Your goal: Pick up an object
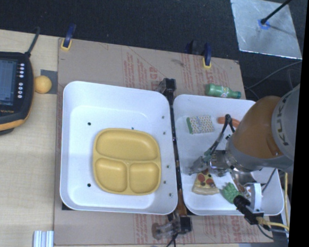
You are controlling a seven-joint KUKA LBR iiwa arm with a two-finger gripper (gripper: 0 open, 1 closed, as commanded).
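Candidate objects all lie in the right bin (275, 207). A toy pizza slice (205, 184), tan with red dots, lies flat near the bin's front wall, just left of a green leafy piece (229, 192). A small patterned grey-green pad (199, 124) lies toward the rear of the same bin, with a small orange piece (223, 120) just to its right. None of these is lifted.

The claw (211, 163) sits low over the middle of the right bin, just above the pizza slice in the view; dark cables and grey metal parts crowd it, so open or closed: cannot tell. Nothing is seen gripped. The arm (257, 135), with its orange band, covers the right half of that bin and reaches in from the right.

Left bin (73, 140): 1 yellow divided tray (126, 161) with 3 compartments, lying flat near centre.

Both bins rest on a cardboard sheet (122, 64) on the desk (16, 189). A green bottle (222, 91) lies on its side on the cardboard behind the right bin. A handheld control pendant (5, 92) lies at the desk's left edge, a yellow ball (42, 84) just to its right.
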